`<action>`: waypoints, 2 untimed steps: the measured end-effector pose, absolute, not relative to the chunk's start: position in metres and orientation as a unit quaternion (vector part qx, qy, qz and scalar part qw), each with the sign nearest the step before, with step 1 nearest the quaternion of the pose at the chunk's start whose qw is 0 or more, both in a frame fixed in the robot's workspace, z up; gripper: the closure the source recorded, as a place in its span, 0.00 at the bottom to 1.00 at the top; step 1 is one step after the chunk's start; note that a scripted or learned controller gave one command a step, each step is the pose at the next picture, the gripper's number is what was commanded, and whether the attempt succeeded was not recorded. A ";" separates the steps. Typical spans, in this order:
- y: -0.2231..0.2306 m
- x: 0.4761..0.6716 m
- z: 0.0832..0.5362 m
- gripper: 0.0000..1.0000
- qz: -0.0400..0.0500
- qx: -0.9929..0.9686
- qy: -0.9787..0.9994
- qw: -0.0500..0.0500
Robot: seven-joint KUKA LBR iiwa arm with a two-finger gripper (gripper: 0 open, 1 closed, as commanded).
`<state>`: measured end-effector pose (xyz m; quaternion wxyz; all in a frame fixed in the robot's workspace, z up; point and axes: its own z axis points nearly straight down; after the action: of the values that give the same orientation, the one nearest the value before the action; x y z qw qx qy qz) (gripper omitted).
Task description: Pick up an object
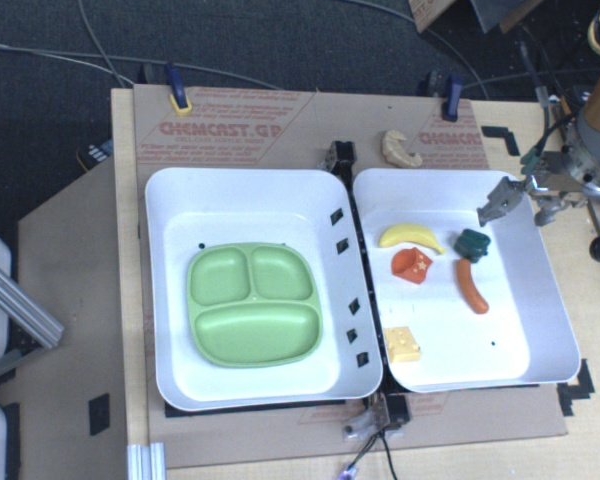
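Gripper (520,200) at the right bin's (540,298) far right corner, fingers spread wide, holding nothing. In the right bin: yellow banana (411,236), red strawberry (411,265) just beside it, dark green piece (472,244) touching the orange sausage (471,287), yellow cheese block (402,344) by the near left corner. Left bin (170,298) holds a green divided plate (253,304). Tan piece (400,148) on the counter (230,128) beyond the bins.

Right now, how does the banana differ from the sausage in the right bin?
The banana is yellow; the sausage is orange-red. The banana is curved and lies roughly crosswise in the picture, while the sausage is nearly straight and runs at a slant from upper left to lower right. The banana sits nearer the divider between the bins; the sausage lies further right, just below a dark green piece. Both lie flat in the right bin.
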<state>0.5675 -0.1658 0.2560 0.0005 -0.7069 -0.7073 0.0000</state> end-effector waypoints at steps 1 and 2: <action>-0.162 0.569 0.193 0.00 0.002 -0.707 -0.707 0.004; -0.166 0.559 0.142 0.00 0.001 -0.707 -0.707 0.003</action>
<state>0.5590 -0.1660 0.1418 0.0032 -0.7073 -0.7069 0.0013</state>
